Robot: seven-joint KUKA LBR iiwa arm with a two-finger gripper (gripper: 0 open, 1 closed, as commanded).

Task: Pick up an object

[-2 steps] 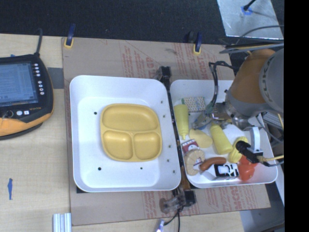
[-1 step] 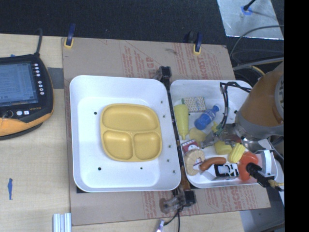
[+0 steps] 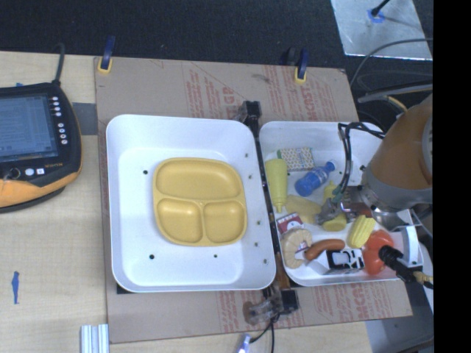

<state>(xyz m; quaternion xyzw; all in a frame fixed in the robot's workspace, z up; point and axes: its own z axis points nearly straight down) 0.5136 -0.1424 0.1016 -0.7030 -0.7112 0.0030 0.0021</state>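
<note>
The right bin (image 3: 324,129) holds several toy foods: a yellow squeeze bottle (image 3: 276,179), a blue bottle (image 3: 312,180), a speckled card (image 3: 295,157), a hot dog sausage (image 3: 322,248), a corn cob (image 3: 360,231), a round cracker (image 3: 296,240) and a red piece (image 3: 377,251). My gripper (image 3: 333,210) hangs low over the middle of this bin, just below the blue bottle and left of the corn cob. Dark cabling and the wrist crowd its tips. No object shows clearly between them.
The left bin (image 3: 129,212) carries a yellow three-compartment plate (image 3: 199,199). A tablet controller (image 3: 33,142) lies on the bench at far left. Two clamps (image 3: 300,63) pin the cardboard sheet at the back. The arm's grey body (image 3: 401,157) overhangs the right bin's right side.
</note>
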